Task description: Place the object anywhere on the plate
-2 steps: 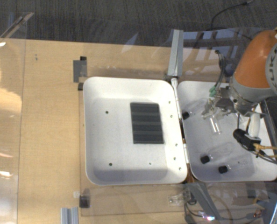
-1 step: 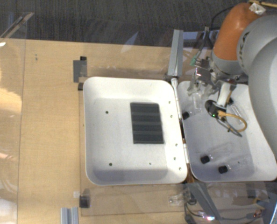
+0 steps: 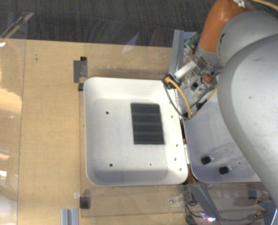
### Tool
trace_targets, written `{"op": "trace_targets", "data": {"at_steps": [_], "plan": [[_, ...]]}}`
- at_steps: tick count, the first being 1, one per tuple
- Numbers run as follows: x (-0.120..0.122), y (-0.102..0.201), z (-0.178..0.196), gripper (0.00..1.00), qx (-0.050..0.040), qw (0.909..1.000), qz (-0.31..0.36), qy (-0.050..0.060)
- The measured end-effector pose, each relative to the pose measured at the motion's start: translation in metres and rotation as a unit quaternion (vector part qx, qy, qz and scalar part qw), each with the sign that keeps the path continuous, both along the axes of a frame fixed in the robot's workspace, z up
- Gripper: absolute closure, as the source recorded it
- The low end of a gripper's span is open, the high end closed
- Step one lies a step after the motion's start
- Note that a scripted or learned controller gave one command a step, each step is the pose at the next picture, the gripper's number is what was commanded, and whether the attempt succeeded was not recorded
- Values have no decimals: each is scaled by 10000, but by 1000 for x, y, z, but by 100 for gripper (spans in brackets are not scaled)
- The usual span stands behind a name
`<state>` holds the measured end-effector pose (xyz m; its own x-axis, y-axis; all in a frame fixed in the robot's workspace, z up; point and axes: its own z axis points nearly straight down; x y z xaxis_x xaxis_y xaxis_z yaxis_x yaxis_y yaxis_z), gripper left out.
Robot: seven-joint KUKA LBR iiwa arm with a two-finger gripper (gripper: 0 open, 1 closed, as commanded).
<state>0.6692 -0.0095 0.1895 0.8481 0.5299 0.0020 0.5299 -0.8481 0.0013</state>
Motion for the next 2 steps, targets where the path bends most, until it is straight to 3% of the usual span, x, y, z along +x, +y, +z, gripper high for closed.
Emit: {"op": "trace_targets", "data": {"at_steps": [1, 2], "plan": [[-15, 65, -5, 100, 15, 9967, -808, -1], [-9, 122, -4, 100, 3, 9949, 1008, -2]]}}
